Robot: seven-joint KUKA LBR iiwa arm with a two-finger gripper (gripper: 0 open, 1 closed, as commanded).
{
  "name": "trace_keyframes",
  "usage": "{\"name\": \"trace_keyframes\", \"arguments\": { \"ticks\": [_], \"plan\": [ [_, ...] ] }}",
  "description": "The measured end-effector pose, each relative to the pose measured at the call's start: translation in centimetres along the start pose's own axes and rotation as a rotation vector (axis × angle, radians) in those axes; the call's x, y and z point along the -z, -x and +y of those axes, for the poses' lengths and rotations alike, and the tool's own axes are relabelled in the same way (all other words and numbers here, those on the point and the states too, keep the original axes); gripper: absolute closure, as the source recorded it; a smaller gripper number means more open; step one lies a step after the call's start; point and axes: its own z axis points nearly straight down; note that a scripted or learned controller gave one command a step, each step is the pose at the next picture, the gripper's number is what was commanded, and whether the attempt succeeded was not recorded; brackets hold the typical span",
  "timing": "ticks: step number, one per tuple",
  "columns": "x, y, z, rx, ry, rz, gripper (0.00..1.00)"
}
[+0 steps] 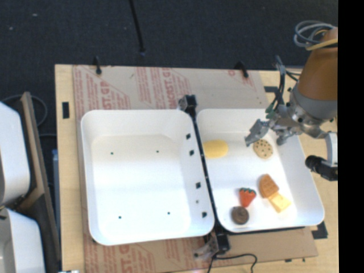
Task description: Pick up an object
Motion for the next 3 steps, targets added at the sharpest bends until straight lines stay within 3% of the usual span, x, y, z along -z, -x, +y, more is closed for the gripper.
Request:
{"name": "trace_keyframes", "arguments": {
  "ticks": [1,2,3],
  "plan": [
    [-4.3,5.1,6.1,-0.002,-0.002,-0.001,0.00],
    [-2.9,5.0,6.2,-0.001,0.001,-0.001,1.00],
    [-13.5,-1.9,9.0,0.005,-0.009,0.002,1.00]
  ]
}}
